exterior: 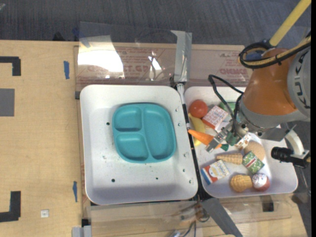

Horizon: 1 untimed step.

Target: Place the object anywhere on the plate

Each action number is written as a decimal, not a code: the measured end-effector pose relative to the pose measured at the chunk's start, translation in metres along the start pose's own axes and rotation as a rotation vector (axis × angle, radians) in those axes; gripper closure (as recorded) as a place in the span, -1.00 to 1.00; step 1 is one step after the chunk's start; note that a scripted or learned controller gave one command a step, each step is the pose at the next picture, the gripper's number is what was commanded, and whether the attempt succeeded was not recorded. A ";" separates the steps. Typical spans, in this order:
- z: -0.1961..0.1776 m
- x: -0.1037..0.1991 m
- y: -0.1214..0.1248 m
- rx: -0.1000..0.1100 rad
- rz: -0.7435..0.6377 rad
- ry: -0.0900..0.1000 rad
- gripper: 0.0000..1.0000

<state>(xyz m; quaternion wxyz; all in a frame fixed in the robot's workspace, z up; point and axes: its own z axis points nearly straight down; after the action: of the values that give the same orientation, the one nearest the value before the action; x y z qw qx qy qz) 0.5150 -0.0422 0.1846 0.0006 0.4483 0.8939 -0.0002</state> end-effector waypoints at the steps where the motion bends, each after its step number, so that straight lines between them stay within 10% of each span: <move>1: 0.000 0.058 0.100 -0.003 -0.075 0.002 1.00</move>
<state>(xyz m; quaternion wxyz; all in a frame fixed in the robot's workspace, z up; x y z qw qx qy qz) 0.5605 0.0641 0.1849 0.0005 0.4146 0.9100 0.0018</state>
